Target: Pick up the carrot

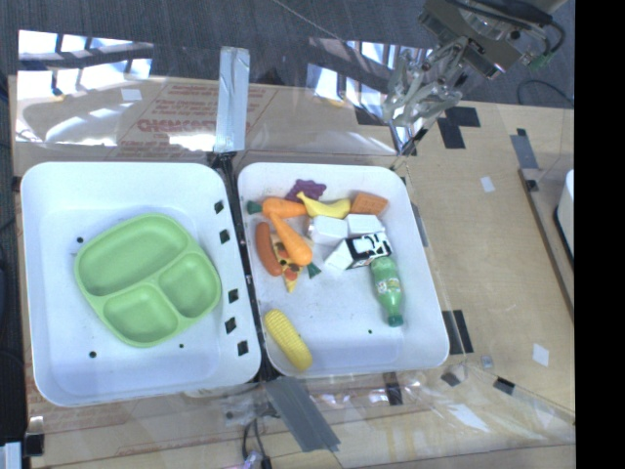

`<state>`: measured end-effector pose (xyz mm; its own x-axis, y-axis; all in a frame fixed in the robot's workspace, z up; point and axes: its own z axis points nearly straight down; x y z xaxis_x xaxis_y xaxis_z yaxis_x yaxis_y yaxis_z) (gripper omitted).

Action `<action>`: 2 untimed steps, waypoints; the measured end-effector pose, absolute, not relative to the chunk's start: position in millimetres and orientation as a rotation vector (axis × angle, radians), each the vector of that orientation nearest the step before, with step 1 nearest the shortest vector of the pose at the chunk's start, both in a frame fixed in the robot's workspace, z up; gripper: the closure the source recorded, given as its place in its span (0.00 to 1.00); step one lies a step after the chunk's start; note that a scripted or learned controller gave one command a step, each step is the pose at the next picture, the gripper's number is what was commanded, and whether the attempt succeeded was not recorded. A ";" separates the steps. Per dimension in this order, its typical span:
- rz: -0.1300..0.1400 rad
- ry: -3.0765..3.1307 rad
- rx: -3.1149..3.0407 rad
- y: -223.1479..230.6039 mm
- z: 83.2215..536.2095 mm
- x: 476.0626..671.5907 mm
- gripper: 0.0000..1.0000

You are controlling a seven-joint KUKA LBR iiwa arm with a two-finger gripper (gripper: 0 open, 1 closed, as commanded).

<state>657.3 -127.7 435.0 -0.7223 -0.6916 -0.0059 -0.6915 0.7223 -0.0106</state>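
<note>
The carrot (294, 241) is orange with a small green top at its lower end. It lies at a slant in the upper left part of the right bin (342, 355), among other toy foods and touching a red sausage (266, 249) on its left. My gripper (411, 123) hangs beyond the bin's far right corner, well up and to the right of the carrot. Its fingers look open, with nothing between them.
Around the carrot lie an orange piece (282, 206), a banana (327, 206), purple grapes (311, 189), a brown slice (368, 203), white blocks (328, 230), a small carton (367, 247), a green bottle (387, 288) and corn (288, 339). The left bin (59, 360) holds a green divided plate (146, 278).
</note>
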 end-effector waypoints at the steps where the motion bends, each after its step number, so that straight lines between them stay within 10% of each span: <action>1: 0.003 2.795 -1.438 -179.7 359.7 626.9 1.00; 2: -0.001 2.686 -1.628 -210.6 383.7 576.9 1.00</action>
